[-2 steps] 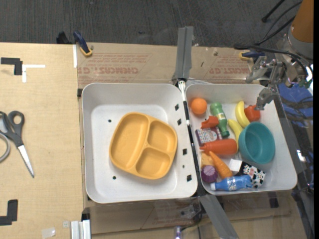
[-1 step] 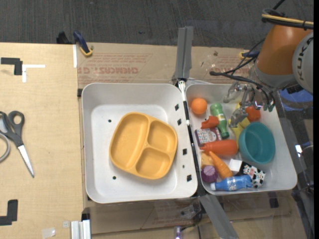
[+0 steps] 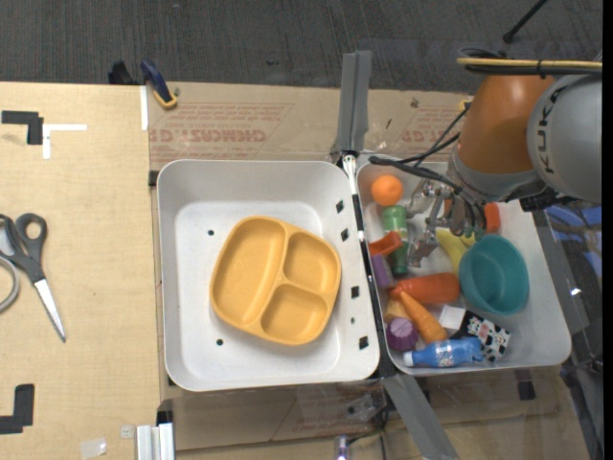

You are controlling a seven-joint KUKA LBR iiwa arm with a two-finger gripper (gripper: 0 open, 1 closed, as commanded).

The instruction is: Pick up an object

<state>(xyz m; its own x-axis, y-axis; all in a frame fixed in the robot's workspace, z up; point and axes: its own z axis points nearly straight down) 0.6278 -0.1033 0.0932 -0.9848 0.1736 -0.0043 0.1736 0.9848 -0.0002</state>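
While gripper (image 3: 428,242) hangs open, unladen, green cylinder (image 3: 395,221) lies just left.

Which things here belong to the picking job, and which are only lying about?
For the job: gripper, orange ball, teal bowl, carrot, blue bottle, right bin.

Lying about: scissors, yellow divided plate, left bin.

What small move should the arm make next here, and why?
Probably a short descent straight down. The tool hangs in the right bin above the crowded toys, near the green piece and yellow piece, with nothing visibly between its fingers, so no pick has happened yet.
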